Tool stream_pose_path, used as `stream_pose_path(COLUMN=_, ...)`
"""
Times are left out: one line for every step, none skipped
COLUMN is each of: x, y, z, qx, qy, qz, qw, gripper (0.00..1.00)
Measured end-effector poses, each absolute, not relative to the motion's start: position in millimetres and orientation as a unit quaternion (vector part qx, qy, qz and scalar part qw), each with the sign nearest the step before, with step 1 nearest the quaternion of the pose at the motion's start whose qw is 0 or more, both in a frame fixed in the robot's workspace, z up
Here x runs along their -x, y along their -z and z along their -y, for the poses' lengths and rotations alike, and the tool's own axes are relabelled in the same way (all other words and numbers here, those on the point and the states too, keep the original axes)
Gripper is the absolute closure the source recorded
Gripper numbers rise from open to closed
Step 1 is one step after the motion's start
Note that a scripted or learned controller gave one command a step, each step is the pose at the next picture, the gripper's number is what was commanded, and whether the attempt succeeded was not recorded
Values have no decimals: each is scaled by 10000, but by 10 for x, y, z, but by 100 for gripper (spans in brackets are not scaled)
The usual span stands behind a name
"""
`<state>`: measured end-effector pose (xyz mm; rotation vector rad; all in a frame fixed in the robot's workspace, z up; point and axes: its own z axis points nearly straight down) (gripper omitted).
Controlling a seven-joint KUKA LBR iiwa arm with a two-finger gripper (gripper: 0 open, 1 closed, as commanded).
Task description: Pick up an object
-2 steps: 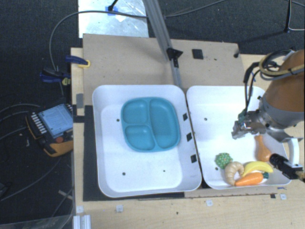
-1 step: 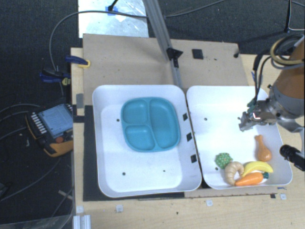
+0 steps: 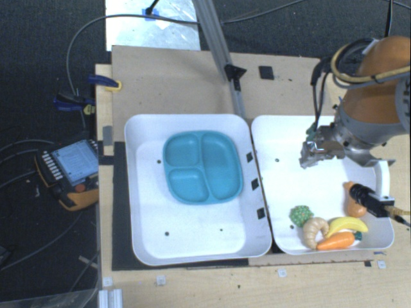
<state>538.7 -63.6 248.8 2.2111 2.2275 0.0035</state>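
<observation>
My gripper (image 3: 313, 154) hangs over the upper middle of the right bin (image 3: 282, 191), with nothing seen between its fingers. Toy food lies in the bin's near right corner: a green broccoli (image 3: 299, 214), a beige shrimp-like piece (image 3: 313, 230), a yellow banana (image 3: 347, 224), an orange carrot (image 3: 336, 240). An orange piece (image 3: 352, 204) sits by the right wall, partly hidden by a black part of the arm. The gripper is well above and left of this pile.
The left bin (image 3: 148, 236) holds a blue divided plate (image 3: 203, 167). A grey pole (image 3: 215, 34) slants in from the top to the bins' upper join. Cables, clamps and a handheld device (image 3: 69, 169) lie left of the bench.
</observation>
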Motion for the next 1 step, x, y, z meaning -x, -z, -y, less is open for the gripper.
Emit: stream_pose_path(x=-5625, y=-2527, z=131, qx=-7040, qy=-17, qz=-7102, qw=10, gripper=100)
